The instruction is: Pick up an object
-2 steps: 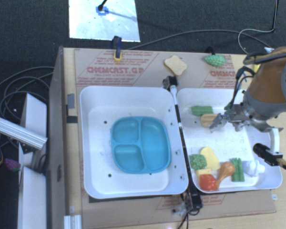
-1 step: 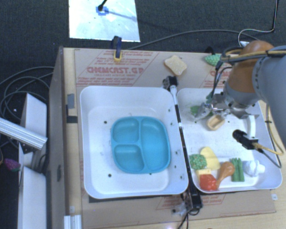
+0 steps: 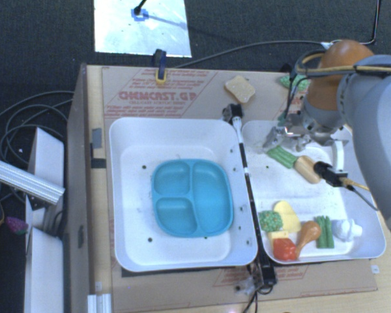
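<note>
My gripper [image 3: 281, 139] hangs low over the far left part of the right bin [image 3: 368, 243]. Just beneath it lies a green stick-shaped toy [image 3: 283, 156], with a tan rounded piece [image 3: 306, 168] touching its right end. Whether the gripper touches the green toy I cannot tell. Along the bin's near side lie a broccoli floret [image 3: 270, 220], a yellow piece [image 3: 286, 210], a red piece [image 3: 283, 248], a brown drumstick [image 3: 306, 232], green beans [image 3: 324, 231] and a small white object [image 3: 346, 229].
The left bin [image 3: 133, 240] holds a blue divided plate [image 3: 191, 197]. A toy bread slice [image 3: 240, 89] lies on the cardboard behind the bins, and a small green thing [image 3: 286, 81] sits near it by the arm. The divider rail [image 3: 246, 168] runs between the bins.
</note>
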